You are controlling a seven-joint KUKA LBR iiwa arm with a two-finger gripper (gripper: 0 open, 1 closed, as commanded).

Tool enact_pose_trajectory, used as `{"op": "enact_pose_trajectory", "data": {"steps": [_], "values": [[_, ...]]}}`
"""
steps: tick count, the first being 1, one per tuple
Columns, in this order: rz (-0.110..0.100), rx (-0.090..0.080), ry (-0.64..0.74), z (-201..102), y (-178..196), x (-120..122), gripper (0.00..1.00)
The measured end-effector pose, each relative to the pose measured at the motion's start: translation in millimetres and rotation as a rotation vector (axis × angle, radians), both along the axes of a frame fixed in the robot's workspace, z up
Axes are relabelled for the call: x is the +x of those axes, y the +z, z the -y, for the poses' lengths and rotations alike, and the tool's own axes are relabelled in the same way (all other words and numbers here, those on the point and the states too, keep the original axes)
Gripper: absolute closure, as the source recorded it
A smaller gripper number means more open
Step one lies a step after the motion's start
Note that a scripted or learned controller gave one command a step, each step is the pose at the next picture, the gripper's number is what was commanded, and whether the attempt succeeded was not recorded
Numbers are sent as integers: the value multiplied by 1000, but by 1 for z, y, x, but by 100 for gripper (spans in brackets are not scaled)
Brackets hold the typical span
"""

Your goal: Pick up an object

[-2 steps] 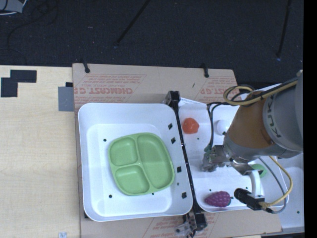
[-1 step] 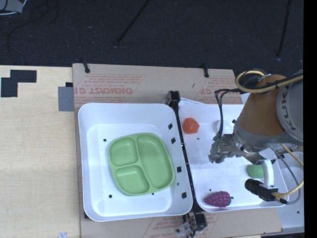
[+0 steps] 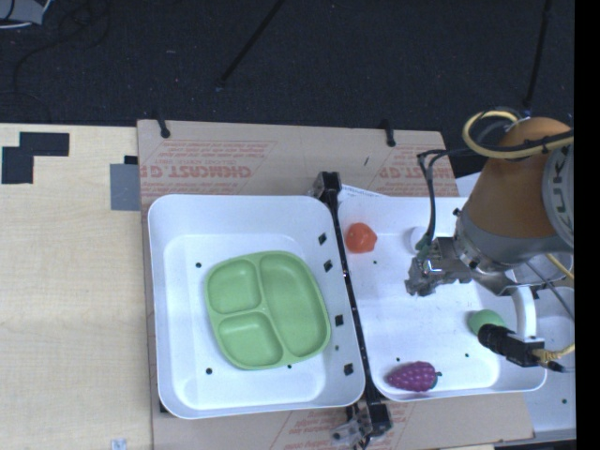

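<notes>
Printed in red on the cardboard sheet (image 3: 253, 162) behind the bins, upside down: roughly "CHEMCRAFT", not fully legible.

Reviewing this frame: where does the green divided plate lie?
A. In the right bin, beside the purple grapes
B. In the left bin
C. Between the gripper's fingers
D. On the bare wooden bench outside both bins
B. The green divided plate lies flat on the floor of the left bin, while the purple grapes and the orange object sit in the right bin, where the gripper hangs.
</notes>
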State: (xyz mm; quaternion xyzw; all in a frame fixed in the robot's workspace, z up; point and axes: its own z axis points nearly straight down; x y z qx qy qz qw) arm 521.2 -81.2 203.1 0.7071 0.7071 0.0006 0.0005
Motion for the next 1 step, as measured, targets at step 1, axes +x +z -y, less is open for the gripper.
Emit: {"op": "enact_pose_trajectory", "data": {"steps": [1], "values": [[3, -1, 1, 0, 63, 1, 100]]}}
